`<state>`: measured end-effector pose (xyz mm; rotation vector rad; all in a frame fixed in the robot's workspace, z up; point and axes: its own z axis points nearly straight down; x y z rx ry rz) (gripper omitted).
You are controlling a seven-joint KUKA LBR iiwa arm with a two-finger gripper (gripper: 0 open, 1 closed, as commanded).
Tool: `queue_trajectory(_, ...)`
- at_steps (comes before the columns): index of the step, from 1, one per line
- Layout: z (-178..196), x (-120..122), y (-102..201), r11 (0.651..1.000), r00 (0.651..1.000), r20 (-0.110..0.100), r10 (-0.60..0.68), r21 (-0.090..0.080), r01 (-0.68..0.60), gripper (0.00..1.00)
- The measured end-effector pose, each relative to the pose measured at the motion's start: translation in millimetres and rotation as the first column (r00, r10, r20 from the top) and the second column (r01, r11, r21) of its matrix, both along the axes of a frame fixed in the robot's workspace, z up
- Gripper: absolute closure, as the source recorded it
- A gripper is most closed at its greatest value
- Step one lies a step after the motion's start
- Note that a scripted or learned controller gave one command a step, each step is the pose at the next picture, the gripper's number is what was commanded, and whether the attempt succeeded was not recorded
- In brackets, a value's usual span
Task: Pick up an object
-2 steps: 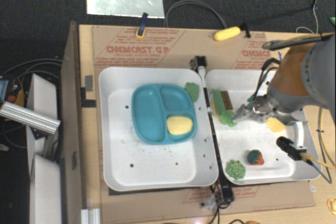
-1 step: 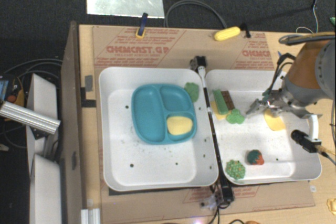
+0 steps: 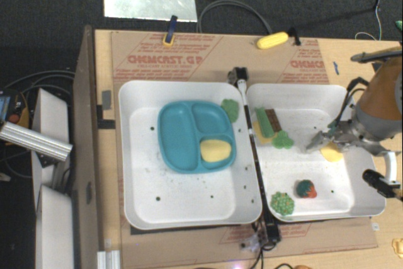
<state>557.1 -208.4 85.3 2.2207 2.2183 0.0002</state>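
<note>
Your gripper sits low in the right bin, right over a small yellow piece by the right wall — can't tell if it's clenched or released. Risk: the piece is flat and near the wall, so it could skid or get pinned, not lifted. The bin floor is smooth white plastic, no grip. Nearby: green-and-brown block, green lumps. The left bin has a blue divided plate. The bench sits on dark carpet.
</note>
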Motion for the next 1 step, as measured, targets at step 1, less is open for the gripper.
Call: queue_trajectory(1, 12.0, 2.8, 0.9, 1.0, 1.0, 0.006, 0.007, -0.002, -0.007, 1.0)
